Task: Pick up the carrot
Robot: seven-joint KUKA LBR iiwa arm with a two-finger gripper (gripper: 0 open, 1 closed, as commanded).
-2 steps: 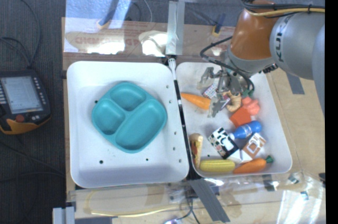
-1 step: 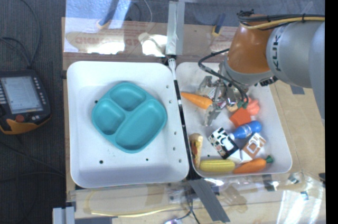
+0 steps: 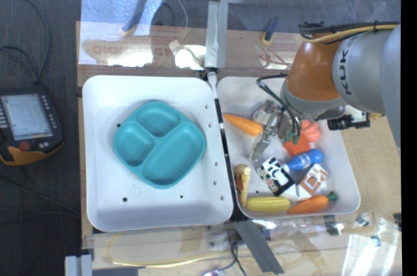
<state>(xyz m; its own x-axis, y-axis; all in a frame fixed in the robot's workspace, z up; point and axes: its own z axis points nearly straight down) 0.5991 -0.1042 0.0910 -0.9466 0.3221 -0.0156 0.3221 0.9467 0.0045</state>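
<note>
Orange is the colour to be careful with, since the right bin [image 3: 352, 193] holds more than one orange thing. Nearest, along that bin's front edge, a yellow banana [image 3: 267, 204] lies beside a second carrot [image 3: 309, 204] with a green tip at the front right corner; just behind them sit a black-and-white block [image 3: 273, 175], a small box [image 3: 314, 179] and a blue bottle [image 3: 305, 159]. Further back, near the bin's left wall and roughly midway along it, lies the carrot [image 3: 244, 125] that the arm seems to be working on, pointing toward the back left, its thick end toward the end effector [image 3: 269, 130]. The end effector hangs just beside that thick end with its two metal fingers [image 3: 259, 146] spread fairly wide and nothing between them. To do this step well, I judge it should shift a little toward the left wall so the carrot's body, not its end, sits between the fingers, turn so they close across the narrow width, then go down low before closing. The taper may make it squirt out if gripped near the tip, and the wall leaves little room for the outer finger. A red-orange lump [image 3: 311, 131] lies close behind the end effector and should be left alone. In the left bin [image 3: 98, 138], a teal plate [image 3: 159, 143] plays no part.
</note>
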